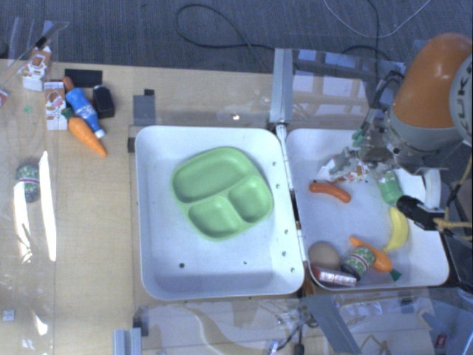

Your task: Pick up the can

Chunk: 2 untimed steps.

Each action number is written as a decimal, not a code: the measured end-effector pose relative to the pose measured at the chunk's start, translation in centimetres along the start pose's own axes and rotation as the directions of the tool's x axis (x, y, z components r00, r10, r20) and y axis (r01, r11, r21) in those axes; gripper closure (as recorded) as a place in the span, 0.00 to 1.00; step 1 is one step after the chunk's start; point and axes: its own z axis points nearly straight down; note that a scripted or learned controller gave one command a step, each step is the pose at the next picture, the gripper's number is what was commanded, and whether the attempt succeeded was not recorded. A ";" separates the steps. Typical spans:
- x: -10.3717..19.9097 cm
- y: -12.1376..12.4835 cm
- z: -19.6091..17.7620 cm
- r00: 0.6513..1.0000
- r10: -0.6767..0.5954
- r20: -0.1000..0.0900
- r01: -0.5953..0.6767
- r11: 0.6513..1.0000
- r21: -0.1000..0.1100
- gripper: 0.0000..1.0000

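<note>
While the arm is reaching in from the right, the scene is reading as follows:

Can point(360, 260): is lying on its side in the right bin point(318, 150), near the front wall, green-labelled, with nothing gripping it.
Can neighbours: a brown rounded item point(324, 254) is sitting just to its left; a red and silver packet point(334, 276) is lying at the front wall below it; a toy carrot point(373, 254) is touching or overlapping its right side.
Banana point(398, 230): is lying near the right wall, behind and to the right of the can.
Sausage point(329, 191): is lying mid-bin, well apart from the can.
Green bottle point(390, 188): is lying just beside the arm's lower end.
Crumpled wrapper point(347, 168): is lying toward the rear of the right bin, under the gripper.
Gripper point(367, 148): is hovering over the rear of the right bin, well apart from the can; finger state cannot be told from this view.
Arm point(436, 87): is occupying the upper right, orange band showing.
Left bin point(151, 198): is carrying a green divided plate point(222, 191).
Bench point(89, 228): is carrying a second carrot point(87, 137), a blue bottle point(83, 111) and small cartons point(55, 103) at the far left.
</note>
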 end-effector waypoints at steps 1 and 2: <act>-3.5 0.1 12.6 1.000 0.011 0.002 -0.011 1.000 -0.010 0.00; -0.4 -1.0 2.7 0.967 0.254 0.000 -0.254 0.967 -0.003 0.00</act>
